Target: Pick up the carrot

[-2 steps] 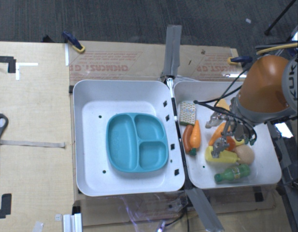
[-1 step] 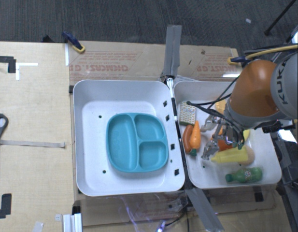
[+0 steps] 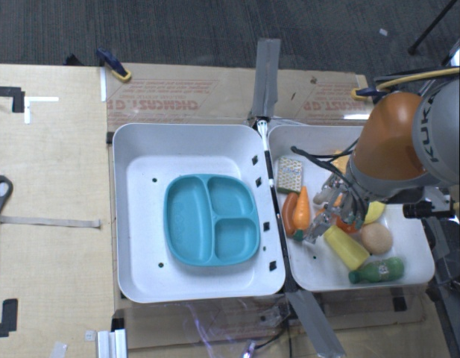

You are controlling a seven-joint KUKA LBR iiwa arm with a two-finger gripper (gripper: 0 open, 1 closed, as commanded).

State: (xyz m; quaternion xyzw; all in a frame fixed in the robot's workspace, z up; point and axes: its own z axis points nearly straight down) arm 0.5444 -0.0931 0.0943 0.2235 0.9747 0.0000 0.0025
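a green plastic bottle lies at the near edge of the right white bin, with a yellow block at its ten o'clock and a beige egg shape at its twelve. the metal two-finger gripper hangs just at three o'clock of the orange tapered carrot, which leans by the bin's left wall; whether the pincer is released or clenched i cannot tell. farther back sits a checkered sponge. the left white bin holds a teal divided plate.
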